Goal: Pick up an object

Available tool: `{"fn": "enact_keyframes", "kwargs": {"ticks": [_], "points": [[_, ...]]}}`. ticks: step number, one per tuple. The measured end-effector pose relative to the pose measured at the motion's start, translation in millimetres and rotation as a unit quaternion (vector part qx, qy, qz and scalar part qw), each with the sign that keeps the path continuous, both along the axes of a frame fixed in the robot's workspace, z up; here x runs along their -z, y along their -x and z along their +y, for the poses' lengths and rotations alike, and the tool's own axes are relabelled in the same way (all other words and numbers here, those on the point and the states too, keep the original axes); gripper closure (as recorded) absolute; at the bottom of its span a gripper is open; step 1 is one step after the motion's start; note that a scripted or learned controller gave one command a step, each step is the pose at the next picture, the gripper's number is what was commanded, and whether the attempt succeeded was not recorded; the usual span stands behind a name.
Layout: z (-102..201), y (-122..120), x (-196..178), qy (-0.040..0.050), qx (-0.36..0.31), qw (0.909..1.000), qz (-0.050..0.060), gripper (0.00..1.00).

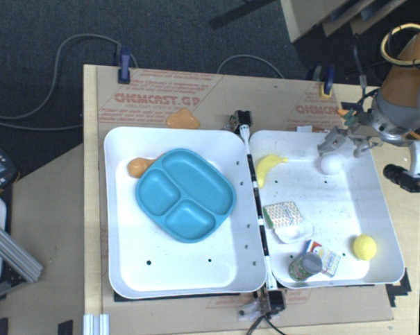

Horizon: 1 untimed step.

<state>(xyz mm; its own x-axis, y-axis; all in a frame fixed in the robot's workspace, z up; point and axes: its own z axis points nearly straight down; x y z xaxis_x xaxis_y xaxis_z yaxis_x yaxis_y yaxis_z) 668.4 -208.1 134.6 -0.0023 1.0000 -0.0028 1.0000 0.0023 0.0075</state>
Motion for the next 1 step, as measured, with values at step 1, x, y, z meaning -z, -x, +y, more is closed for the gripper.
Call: {"fn": "enact_keyframes", "kwargs": {"ticks": [1], "points": [[70.4, 84.8, 1.0, -0.0038, 0.0, 1.0, 0.007, 0.0]]}}
